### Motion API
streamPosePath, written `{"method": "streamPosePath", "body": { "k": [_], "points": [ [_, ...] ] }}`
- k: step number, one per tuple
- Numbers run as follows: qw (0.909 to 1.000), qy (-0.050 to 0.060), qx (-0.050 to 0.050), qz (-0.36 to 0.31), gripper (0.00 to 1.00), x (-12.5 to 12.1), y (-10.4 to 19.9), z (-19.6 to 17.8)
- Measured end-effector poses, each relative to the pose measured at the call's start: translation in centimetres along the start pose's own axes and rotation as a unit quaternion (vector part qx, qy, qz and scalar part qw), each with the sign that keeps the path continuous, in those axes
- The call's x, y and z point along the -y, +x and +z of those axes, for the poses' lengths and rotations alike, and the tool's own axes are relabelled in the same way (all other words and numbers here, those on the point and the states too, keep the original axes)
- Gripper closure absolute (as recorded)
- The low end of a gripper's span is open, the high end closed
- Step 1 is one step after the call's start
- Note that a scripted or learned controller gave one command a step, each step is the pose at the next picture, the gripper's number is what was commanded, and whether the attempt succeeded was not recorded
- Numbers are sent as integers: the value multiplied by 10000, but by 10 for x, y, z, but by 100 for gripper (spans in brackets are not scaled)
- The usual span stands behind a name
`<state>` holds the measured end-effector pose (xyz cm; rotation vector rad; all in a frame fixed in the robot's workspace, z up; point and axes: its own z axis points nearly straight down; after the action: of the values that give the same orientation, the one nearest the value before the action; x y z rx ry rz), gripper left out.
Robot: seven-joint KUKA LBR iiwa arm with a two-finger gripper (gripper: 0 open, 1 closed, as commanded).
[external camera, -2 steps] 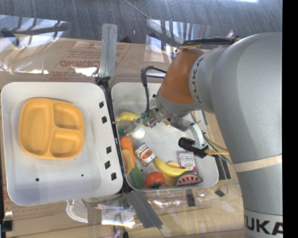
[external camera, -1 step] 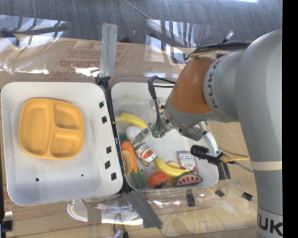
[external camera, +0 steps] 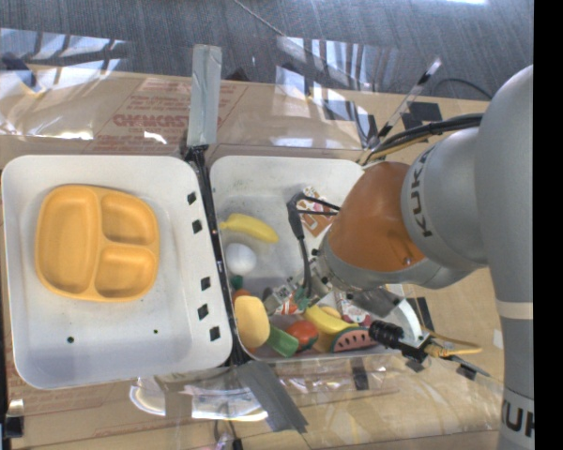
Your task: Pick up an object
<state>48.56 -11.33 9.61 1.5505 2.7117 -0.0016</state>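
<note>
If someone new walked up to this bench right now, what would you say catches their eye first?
Probably the big grey arm with its orange band, reaching in from the right and hanging over the right white bin. Next, the yellow three-compartment plastic tray, lying alone in the left white bin. Then the bright toy food in the right bin: a yellow banana, a white ball, and a colourful heap near its front edge.

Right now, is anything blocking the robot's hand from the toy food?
I can't tell. The arm's orange band and grey wrist cover the spot above the toy pile in the right bin. The banana lies uncovered.
</note>
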Motion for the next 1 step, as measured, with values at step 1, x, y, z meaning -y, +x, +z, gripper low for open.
{"method": "streamPosePath", "body": {
  "k": [1],
  "points": [
    [10000,-12,-6,-29,100,-2,0,-10]
  ]
}}
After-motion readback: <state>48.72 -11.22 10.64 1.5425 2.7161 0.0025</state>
